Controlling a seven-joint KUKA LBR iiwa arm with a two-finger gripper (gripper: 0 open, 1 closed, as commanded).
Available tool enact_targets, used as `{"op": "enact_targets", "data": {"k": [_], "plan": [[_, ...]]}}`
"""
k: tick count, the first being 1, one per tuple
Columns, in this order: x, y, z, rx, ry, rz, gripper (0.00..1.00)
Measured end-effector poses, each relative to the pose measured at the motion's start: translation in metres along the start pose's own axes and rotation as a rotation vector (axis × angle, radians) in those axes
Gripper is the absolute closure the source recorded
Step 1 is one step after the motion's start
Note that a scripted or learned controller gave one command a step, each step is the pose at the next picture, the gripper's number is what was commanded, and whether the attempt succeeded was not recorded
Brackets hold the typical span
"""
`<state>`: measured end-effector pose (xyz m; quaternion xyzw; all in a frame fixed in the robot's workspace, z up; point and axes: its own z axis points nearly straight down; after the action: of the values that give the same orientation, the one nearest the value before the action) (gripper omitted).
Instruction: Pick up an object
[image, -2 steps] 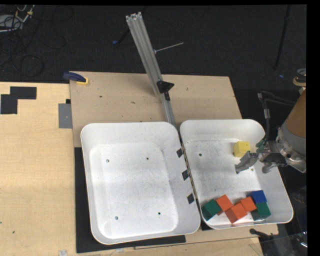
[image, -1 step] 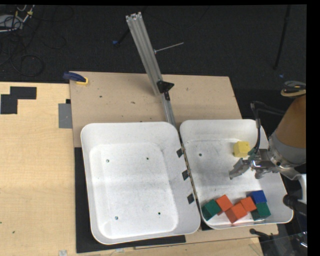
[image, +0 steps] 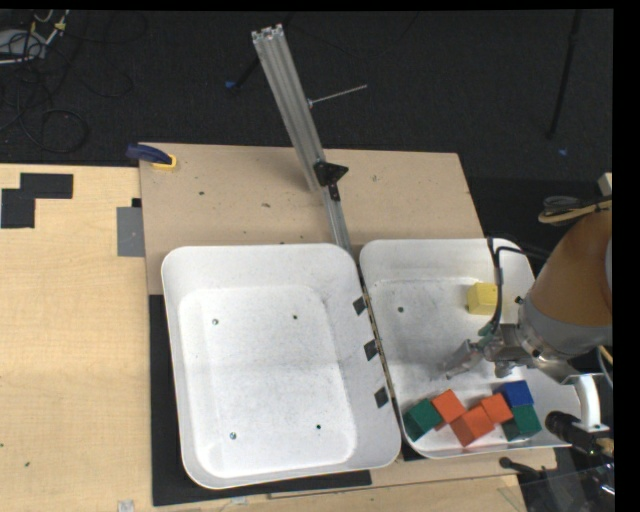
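the claw (image: 470, 357) hangs spread and empty over the right bin (image: 420, 290), above the blocks (image: 470, 412).

There is a single camera, fixed high above the tabletop (image: 300, 190) and tilted down at a slant, so the far edge sits toward the top of the picture and the near edge at the bottom. It stands back enough to take in both white bins: the left bin (image: 190, 270) whole, the right bin (image: 420, 255) nearly whole. The arm (image: 575, 290) enters from the right side. A slanted metal rail (image: 295, 105) rises toward the lens, perhaps part of its mount.
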<state>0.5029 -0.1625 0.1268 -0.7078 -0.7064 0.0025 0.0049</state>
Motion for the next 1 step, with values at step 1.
{"op": "enact_targets", "data": {"k": [1], "plan": [[-0.0017,0.0011,-0.0133,-0.006,-0.001,0.007,1.00]]}}
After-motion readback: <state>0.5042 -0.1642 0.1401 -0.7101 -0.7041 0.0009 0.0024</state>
